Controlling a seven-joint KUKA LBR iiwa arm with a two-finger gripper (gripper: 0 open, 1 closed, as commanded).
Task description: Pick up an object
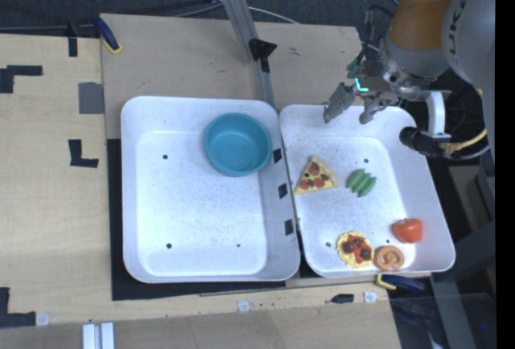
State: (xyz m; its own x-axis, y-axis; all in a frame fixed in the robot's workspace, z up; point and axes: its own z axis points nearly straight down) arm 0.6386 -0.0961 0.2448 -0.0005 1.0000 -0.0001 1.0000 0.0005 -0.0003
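My gripper point(352, 111) hangs over the far edge of the right bin point(418, 170), fingers spread open with nothing between them. Below it in that bin lie a pizza slice point(315, 176) and a green pea pod point(361, 182). Toward the near edge sit a red pepper piece point(408, 230), a small round pizza point(354, 248) and a brown pretzel-like ring point(389, 257). A blue bowl point(236, 143) sits at the far right of the left bin point(161, 203).
A grey metal post point(241, 14) slants down to the gap between the bins. Black cables point(451, 142) loop beside the right bin's right rim. The bench is tan board with black tape marks at the left.
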